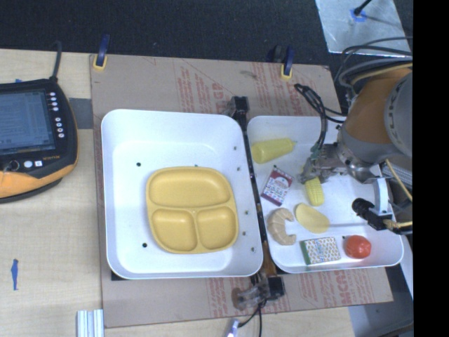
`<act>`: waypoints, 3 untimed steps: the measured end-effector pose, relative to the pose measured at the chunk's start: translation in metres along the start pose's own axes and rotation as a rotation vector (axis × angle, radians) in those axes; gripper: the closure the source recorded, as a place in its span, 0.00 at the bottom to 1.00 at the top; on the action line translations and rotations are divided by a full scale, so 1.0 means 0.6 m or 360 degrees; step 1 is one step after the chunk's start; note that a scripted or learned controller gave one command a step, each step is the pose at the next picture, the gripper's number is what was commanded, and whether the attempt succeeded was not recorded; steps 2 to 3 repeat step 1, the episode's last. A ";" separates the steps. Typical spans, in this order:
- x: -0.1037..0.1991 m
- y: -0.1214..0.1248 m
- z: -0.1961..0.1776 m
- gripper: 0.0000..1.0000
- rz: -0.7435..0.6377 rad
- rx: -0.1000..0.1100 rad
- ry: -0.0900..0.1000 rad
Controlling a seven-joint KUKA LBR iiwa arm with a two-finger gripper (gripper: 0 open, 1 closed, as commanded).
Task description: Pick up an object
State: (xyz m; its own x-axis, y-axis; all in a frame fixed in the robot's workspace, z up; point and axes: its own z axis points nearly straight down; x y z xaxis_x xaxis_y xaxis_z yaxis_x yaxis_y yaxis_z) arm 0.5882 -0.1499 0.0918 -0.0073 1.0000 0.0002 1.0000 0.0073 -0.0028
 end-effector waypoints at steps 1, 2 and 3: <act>0.110 -0.081 -0.167 1.00 0.0004 -0.0001 0.0002; 0.110 -0.081 -0.167 1.00 0.0004 -0.0001 0.0002; 0.110 -0.081 -0.167 1.00 0.0004 -0.0001 0.0002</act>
